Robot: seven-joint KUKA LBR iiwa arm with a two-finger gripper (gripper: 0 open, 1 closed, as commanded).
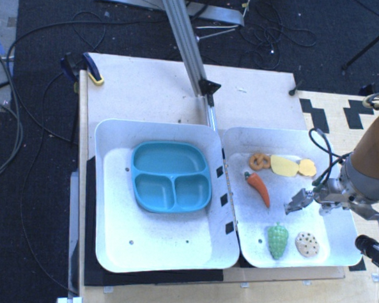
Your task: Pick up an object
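1. Two shallow white bins sit side by side on the bench. The left bin (107, 239) holds a blue divided tray (172, 177). The right bin (337, 253) holds several small toy foods.
2. The pincer (296, 203) hangs over the middle of the right bin, its dark tip pointing toward the left.
3. The nearest object is an orange carrot (259, 188), lying just to the pincer's left and slightly farther from the camera. Its long axis runs diagonally, from upper left to lower right, with the lower end pointing toward the pincer.
4. Other candidates: a green bumpy piece (277, 240) and a speckled cookie (307, 244) lie nearer the camera; a pretzel (260, 161) and a yellow piece (284, 165) lie farther back.
5. The grey arm (360, 184) enters from the right, wrist low over the bin.
6. The pincer grips nothing visible; whether it stands apart or together cannot be told.
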